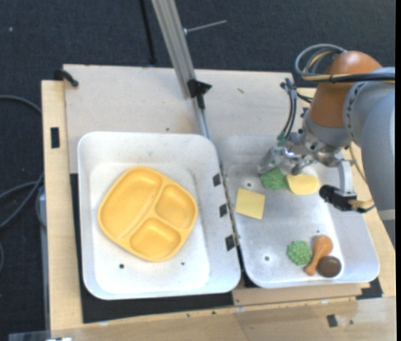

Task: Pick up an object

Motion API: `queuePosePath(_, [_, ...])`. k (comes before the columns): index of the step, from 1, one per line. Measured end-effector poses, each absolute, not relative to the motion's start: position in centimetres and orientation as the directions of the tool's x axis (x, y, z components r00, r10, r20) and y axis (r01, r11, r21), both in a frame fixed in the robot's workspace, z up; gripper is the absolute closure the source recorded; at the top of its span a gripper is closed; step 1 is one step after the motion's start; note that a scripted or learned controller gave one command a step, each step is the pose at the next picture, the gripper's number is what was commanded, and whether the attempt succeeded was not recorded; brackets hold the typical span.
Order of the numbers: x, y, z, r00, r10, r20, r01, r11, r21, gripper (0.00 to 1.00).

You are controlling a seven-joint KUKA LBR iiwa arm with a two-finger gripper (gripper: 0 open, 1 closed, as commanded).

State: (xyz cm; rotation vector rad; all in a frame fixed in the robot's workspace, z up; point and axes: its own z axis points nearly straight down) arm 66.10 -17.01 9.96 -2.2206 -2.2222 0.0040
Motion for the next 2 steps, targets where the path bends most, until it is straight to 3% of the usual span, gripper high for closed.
queuePosePath(1, [66.3,-17.1,11.4,-0.001,1.0,-0.004,1.0,0.001,0.005,1.0])
queuePosePath(2, [66.0,-17.1,15.9,0.0,1.0,-0.002,1.0,0.0,0.005,1.0])
